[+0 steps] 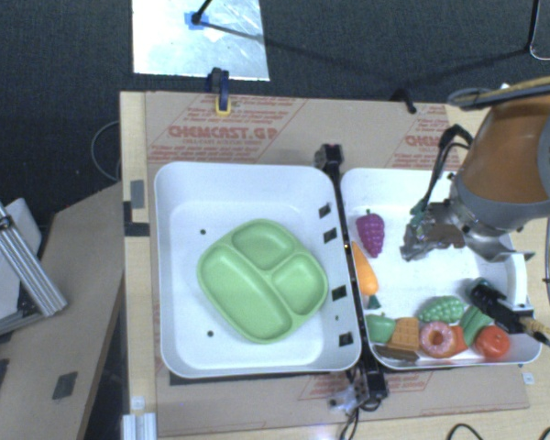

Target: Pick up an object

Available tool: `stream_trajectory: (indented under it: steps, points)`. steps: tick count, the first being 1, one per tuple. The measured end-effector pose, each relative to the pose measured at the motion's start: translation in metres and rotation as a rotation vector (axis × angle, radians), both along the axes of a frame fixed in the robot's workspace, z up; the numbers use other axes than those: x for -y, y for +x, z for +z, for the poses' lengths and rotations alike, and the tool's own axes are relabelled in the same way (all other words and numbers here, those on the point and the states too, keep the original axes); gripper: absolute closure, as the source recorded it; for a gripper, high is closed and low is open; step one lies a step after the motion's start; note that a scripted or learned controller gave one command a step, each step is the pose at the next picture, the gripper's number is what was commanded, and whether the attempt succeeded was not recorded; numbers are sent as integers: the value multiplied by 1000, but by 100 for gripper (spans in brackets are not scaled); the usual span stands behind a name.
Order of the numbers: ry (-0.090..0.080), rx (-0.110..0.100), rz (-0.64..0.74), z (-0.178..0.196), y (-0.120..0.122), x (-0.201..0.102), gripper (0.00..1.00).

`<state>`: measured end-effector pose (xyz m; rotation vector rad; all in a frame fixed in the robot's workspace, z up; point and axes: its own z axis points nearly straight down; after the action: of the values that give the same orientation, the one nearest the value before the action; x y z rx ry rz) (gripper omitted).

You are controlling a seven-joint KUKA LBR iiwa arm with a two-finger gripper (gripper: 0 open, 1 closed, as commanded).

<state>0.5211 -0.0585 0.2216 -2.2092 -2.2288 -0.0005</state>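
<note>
Pale green divided plate [262,281] in white left bin [179,246]. Purple grapes [371,233], orange carrot [364,269], pink-frosted donut [437,338], red tomato [493,342], green leafy veg [441,309] in white right bin [394,191]. Grey arm, orange band [504,149].

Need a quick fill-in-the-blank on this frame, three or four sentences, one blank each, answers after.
1. The pale green divided plastic plate lies in the ___ white bin.
2. The purple toy grape bunch lies in the ___ white bin.
3. Just below the grapes, against the wall between the bins, lies a toy carrot coloured ___.
4. The pink-iced toy doughnut sits along the right bin's ___ edge.

Missing words: left; right; orange; near (bottom)
</note>
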Motion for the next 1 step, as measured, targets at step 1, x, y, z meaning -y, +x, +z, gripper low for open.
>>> stream_trajectory:
  steps: [1]
  points:
    - [0,0,0,-5,-25,-44,100]
